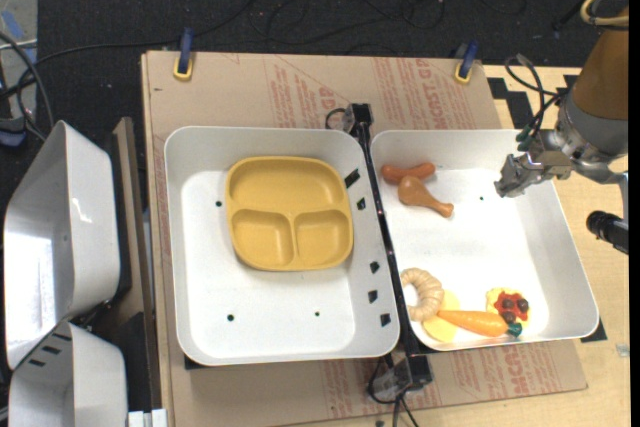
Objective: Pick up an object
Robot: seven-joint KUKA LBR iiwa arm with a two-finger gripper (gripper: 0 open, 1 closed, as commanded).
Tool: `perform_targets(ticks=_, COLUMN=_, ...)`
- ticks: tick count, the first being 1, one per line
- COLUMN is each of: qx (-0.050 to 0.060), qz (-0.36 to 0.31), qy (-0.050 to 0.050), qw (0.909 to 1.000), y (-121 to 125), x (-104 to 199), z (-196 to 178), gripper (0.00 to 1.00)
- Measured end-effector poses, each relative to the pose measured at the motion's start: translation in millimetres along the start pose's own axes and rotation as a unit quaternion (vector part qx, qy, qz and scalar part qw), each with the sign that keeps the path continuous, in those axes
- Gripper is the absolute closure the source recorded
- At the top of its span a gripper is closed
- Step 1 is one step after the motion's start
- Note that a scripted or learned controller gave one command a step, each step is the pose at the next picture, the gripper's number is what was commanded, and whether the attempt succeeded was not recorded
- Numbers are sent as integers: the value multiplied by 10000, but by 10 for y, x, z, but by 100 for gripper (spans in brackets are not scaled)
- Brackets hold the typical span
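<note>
1. Left bin (195, 245): holds a yellow three-part tray (290, 213), lying flat toward the far side.
2. Right bin (540, 245): toy food in two groups.
3. Far left of the right bin: hot dog (407, 172) touching a drumstick (424, 197).
4. Near side of the right bin: shrimp (423, 290), carrot (472, 321) and a pizza piece (508, 304), close together.
5. Gripper (510, 183): over the far right edge of the right bin, nothing between its fingers.
6. Two clamps (183, 63) on the board's far edge.
</note>
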State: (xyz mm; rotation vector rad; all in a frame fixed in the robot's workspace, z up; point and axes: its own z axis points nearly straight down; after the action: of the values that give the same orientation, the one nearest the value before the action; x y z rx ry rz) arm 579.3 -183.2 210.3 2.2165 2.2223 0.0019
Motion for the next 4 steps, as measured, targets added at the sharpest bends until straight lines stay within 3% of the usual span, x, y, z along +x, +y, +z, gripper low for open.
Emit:
perform_targets(ticks=2, qx=13, qz=-24, qy=11, qw=10000, y=-100, x=1171, z=-108, gripper=100)
perform_targets(ticks=4, qx=24, qz=-25, qy=12, qw=10000, y=-226, x=2174, z=19, gripper=100)
